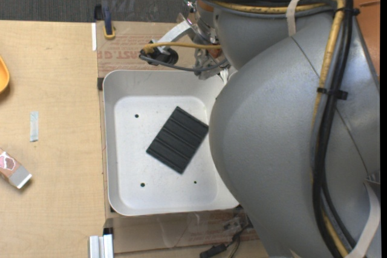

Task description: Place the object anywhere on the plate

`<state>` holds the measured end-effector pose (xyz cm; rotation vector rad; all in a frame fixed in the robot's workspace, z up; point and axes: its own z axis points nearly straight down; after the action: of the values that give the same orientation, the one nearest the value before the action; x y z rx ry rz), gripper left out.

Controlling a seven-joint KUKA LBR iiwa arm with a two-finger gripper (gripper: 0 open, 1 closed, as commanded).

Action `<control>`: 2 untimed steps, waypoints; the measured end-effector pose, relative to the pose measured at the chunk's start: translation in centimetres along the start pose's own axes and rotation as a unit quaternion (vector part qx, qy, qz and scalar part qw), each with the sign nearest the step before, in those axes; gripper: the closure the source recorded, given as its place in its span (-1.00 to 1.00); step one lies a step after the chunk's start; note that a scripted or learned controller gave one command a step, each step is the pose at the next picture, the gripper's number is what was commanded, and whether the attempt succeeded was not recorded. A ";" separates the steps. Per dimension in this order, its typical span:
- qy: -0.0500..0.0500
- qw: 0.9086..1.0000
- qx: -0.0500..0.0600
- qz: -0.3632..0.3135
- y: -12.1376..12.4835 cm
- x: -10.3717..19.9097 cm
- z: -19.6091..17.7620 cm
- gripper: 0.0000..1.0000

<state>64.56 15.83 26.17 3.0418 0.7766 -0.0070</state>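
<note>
A black ribbed rectangular pad (pixel 178 139) lies flat and turned at an angle in the middle of the shallow white bin (pixel 121 190). My gripper (pixel 208 65) hangs over the bin's far rim, up and to the right of the pad and well apart from it. Nothing shows between it and the pad. The bulky grey arm (pixel 290 130) covers the right part of the bin and everything beyond it.
On the pale wooden bench left of the bin lie a small grey strip (pixel 34 127), a white and red piece (pixel 14 170) and an orange edge (pixel 2 75). A blue clamp (pixel 107 20) stands at the bin's far left corner.
</note>
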 end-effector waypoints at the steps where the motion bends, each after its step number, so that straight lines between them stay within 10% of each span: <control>1: 0.001 0.989 0.000 0.146 1.6 -1.8 -3.0 1.00; 2: -0.001 1.000 0.000 -0.019 0.4 -9.5 -10.5 1.00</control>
<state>56.43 10.94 36.67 3.0259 0.8354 -0.0087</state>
